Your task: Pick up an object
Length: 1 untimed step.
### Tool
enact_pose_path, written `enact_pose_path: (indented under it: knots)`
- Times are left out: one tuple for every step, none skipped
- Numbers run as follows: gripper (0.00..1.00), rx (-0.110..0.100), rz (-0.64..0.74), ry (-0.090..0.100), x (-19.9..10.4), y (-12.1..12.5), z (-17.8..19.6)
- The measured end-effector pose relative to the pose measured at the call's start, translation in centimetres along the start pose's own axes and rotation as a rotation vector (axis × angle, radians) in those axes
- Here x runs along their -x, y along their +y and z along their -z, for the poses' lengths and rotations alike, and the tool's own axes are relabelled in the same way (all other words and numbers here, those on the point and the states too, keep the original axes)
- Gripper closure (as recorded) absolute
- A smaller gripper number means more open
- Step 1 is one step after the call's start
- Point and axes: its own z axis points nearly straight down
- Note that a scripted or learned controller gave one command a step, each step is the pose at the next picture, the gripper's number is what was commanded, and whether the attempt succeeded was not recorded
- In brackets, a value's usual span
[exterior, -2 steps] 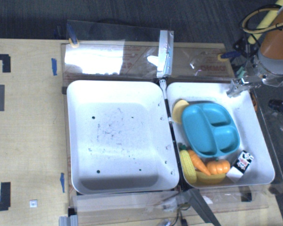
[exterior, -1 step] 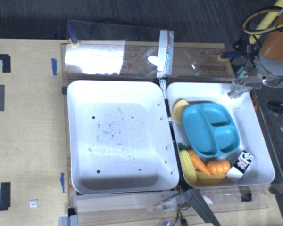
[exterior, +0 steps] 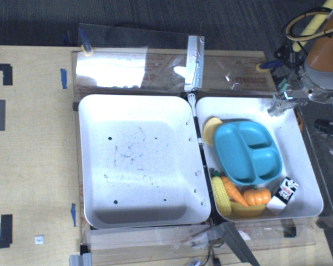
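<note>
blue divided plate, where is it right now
The blue divided plate lies in the right bin, with the corn and carrot just below it in the camera view.

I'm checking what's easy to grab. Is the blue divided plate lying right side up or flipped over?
Right side up. The blue plate in the right bin shows its raised rim and the ridge dividing its hollow compartments, all facing the camera.

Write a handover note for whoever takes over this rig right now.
Gripper: at the right bin's top right corner, above its rim; finger state can't be read, nothing seen in it.
Things, all in the right bin: blue tray, yellow piece at the tray's upper left, corn, carrot, orange, small black-and-white box.
Done: nothing lifted.
Left: the whole pick.
</note>
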Motion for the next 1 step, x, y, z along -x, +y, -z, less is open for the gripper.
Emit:
enact_pose_path:
  knots:
    - [1.00,-0.005,-0.160,0.002,-1.14,-0.06,-4.69]
